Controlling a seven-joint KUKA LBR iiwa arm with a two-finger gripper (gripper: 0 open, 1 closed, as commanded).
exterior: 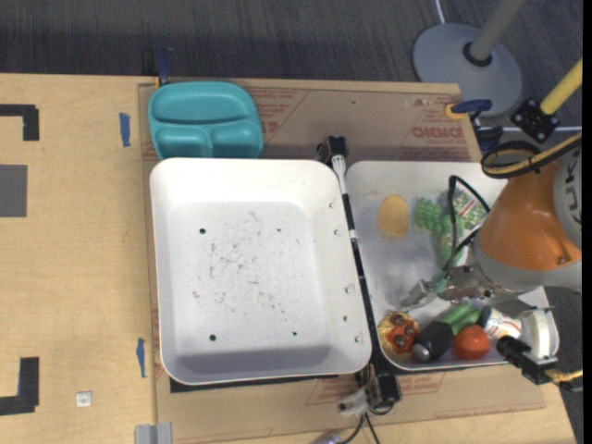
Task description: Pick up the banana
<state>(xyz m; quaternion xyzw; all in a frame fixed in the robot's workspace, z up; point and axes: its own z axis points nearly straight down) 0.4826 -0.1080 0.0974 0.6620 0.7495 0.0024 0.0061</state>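
The banana (393, 216), a short yellow piece, lies in the right-hand bin (375, 185) near that bin's far left corner, just beside the divider where the two bins meet on the worktop (65, 248). It lies alone on bare white floor, apart from the green leafy item (431, 215) to its right.

In the camera view, the grey arm with its orange band (525, 229) reaches in from the right, and the hand (424, 292) hangs low over the middle of the right bin, nearer the front edge than the banana. Its metal fingers (413, 294) look slightly apart with nothing seen between them, though the angle leaves this uncertain. Clutter sits along the bin's front edge: a red tomato-like item (472, 342), a dark rounded object (431, 341) and a small red-and-yellow toy (399, 332). The left bin (250, 266) and a teal tray (205, 118) beyond its far edge play no part.

The step in hand appears to be the approach. Done well, the hand would travel toward the far left corner, centre over the banana, turn its fingers across the short width, and descend straight, keeping off the divider wall. The fruit's smooth, curved skin could slip from a shallow or off-centre grip.
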